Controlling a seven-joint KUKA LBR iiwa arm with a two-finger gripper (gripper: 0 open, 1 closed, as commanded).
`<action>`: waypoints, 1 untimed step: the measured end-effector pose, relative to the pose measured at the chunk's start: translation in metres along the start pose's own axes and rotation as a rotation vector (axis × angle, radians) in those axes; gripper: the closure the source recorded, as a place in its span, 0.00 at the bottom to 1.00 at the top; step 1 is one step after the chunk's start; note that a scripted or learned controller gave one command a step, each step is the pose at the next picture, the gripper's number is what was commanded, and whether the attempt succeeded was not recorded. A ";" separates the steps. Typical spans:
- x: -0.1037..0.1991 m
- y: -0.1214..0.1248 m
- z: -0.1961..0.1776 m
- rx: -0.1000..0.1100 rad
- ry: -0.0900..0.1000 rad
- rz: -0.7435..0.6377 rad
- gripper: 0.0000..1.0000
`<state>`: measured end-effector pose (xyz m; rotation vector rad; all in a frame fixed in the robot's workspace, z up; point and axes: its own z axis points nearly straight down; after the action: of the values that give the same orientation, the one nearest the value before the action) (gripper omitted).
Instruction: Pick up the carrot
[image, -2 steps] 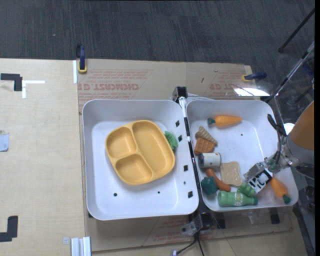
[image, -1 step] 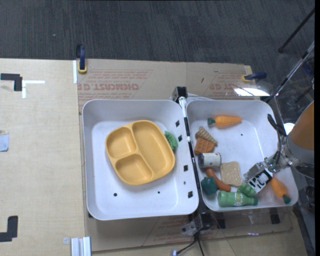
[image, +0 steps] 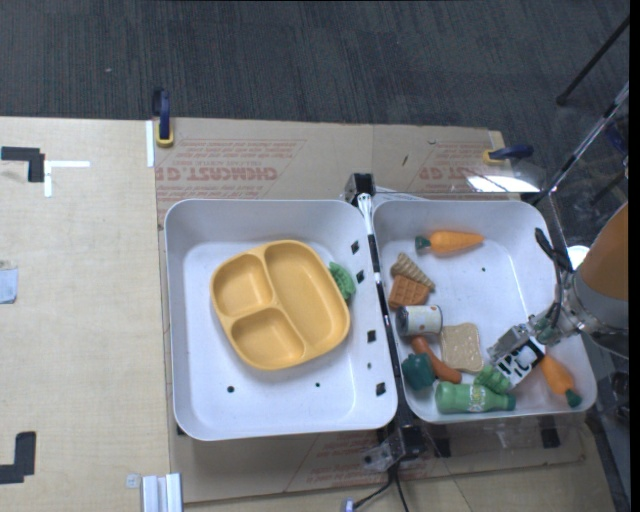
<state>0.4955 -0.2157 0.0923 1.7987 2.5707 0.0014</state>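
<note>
You had the gripper (image: 518, 352) low in the right bin (image: 500, 215), near its right wall, with the arm (image: 610, 265) coming in over the rim. Whether its fingers were parted or closed, you could not tell from this angle — the black-and-white tip was too small and foreshortened, so nothing counted as gripped.

There were carrots to choose from. One carrot (image: 451, 241) lay flat near the bin's far wall, well apart from the gripper, with open floor around it. A smaller carrot (image: 558, 378) lay just beside the gripper tip, toward the near right corner, possibly touching it. A third orange piece (image: 436, 361), perhaps also a carrot, lay among the clutter by the bread slice (image: 462, 346), the green bottle (image: 473, 398) and the small can (image: 420, 319).

As far as progress went, the approach looked made but the pick was not: every carrot rested on the bin floor, none lifted. What remained for you was the closing on one carrot and the raise — the nearest one sat tight against the wall, which I judge made a clean grasp awkward.

The yellow divided plate (image: 279, 302) sat in the left bin (image: 260, 405).
</note>
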 end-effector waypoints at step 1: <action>0.000 0.000 0.000 0.000 0.000 0.000 0.00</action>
<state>0.4955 -0.2157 0.0923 1.7987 2.5707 0.0014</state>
